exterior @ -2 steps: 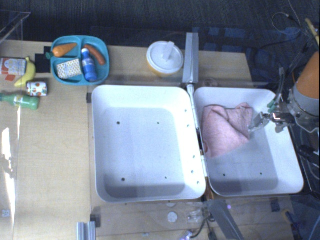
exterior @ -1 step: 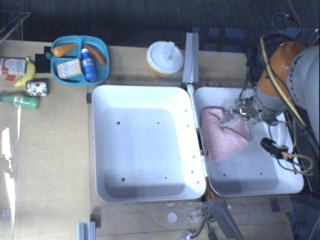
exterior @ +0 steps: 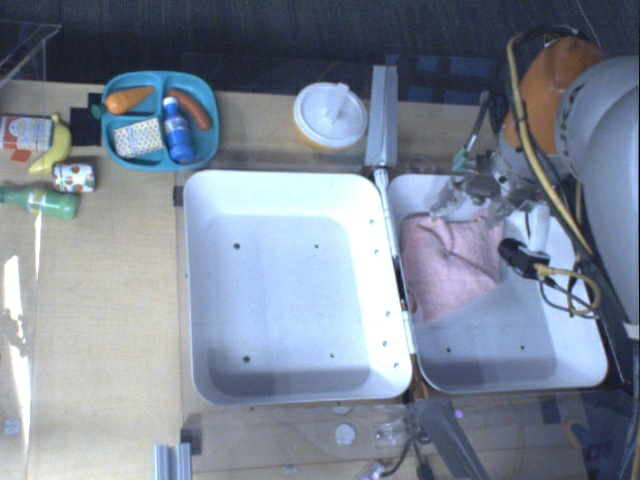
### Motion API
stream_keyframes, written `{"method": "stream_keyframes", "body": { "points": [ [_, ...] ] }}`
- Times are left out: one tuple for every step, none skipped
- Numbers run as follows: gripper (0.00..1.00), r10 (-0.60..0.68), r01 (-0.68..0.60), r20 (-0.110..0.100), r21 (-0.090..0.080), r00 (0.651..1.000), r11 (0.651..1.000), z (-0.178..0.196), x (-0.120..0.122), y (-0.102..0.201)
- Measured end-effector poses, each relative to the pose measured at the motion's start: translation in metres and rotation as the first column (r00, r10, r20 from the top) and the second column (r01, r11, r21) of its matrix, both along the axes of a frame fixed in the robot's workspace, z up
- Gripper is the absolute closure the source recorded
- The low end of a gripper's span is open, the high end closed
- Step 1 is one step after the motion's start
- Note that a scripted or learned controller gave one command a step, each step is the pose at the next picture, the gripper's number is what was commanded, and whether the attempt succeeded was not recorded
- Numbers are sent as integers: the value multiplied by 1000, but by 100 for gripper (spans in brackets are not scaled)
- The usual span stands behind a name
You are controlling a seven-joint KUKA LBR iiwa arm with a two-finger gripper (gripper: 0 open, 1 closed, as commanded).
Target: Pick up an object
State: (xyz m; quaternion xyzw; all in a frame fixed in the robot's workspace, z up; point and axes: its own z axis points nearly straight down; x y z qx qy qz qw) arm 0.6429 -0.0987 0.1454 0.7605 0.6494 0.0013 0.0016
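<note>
A pink cloth (exterior: 452, 260) lies crumpled in the left and middle part of the right bin (exterior: 520, 363). My gripper (exterior: 466, 200) hangs at the cloth's far edge, near the back of that bin, its metal parts close to or touching the fabric. The grey arm with its orange band (exterior: 545, 83) comes in from the upper right, trailing yellow and black cables over the bin's right side.
The left bin (exterior: 285, 288) sits beside the right one, with a metal divider post (exterior: 380, 118) at the back between them. Behind the bins stand a white lidded cup (exterior: 330, 116) and a blue tray of toy food (exterior: 160, 118). Small toys (exterior: 50, 163) lie far left.
</note>
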Motion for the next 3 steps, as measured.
{"method": "stream_keyframes", "body": {
  "points": [
    [0, 85, -85, 10, -2, 996, 996, -55, -28, -22],
    [0, 144, -144, 1, 0, 990, 990, 41, -38, 20],
    [0, 183, -183, 5, -2, 983, 983, -49, -76, -18]
  ]
}}
